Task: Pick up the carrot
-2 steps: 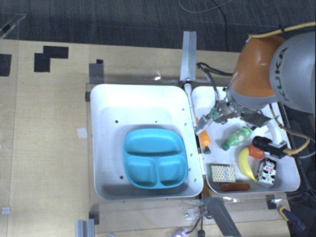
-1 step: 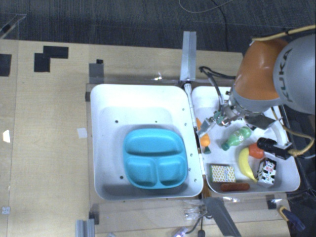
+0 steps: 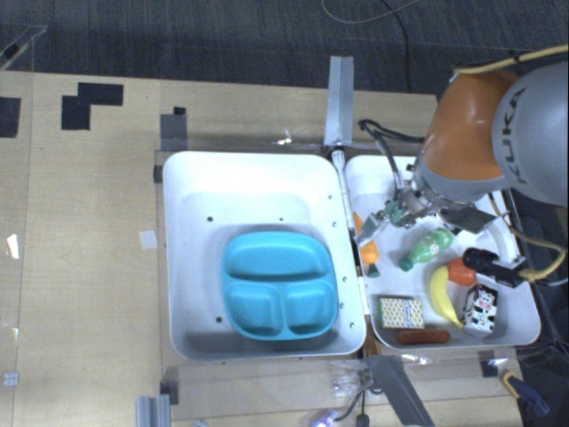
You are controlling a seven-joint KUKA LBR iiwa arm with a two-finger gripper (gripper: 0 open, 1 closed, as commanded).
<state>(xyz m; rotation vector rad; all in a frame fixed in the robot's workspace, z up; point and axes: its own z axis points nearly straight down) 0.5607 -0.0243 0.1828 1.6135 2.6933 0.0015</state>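
Carrot (image 3: 367,254) just below tool (image 3: 380,218), perhaps apart

Carrot (image 3: 367,253): small orange piece in the right bin (image 3: 533,323), against its left wall, just by the divider between the bins. Partly hidden, so only a stubby chunk shows; a second orange sliver above it, near the wall, is possibly the same carrot. Lies low, orientation unclear.

Arm (image 3: 524,140): grey rounded shell with white KUKA lettering, glossy orange band above wrist, black cables along it, small metal gripper (image 3: 391,213) with green bits.
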